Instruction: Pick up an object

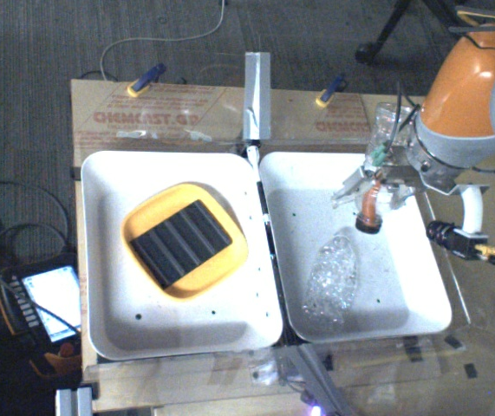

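the gripper hangs over the upper part of the right bin, its fingers spread wide and holding nothing. a crumpled clear plastic bottle lies on the bin floor just below them, while a yellow-and-black sponge-like block rests in the left bin.

We see the robot arm cut off by the right edge, so only its orange band and grey wrist are in the picture. The hand is small and cluttered, and we cannot make out its fingers. The clear plastic object in the right bin blurs into the white floor, its outline uncertain. A small screen at lower left is too blurred to read.
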`<action>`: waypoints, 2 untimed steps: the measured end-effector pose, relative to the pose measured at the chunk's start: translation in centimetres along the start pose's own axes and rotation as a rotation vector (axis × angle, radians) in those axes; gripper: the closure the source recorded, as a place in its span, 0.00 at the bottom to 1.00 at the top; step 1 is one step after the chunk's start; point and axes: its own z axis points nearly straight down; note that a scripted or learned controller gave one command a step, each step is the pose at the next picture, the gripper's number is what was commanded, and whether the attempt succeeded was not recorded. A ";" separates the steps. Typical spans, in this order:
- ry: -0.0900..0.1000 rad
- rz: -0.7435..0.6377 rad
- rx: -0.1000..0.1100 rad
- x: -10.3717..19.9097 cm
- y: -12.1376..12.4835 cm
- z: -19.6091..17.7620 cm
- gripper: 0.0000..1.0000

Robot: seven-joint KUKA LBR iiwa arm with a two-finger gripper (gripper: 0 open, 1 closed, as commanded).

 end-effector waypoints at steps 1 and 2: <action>-0.002 -0.027 0.001 -4.2 3.3 5.2 0.00; -0.003 0.010 -0.006 -7.6 6.2 16.0 0.00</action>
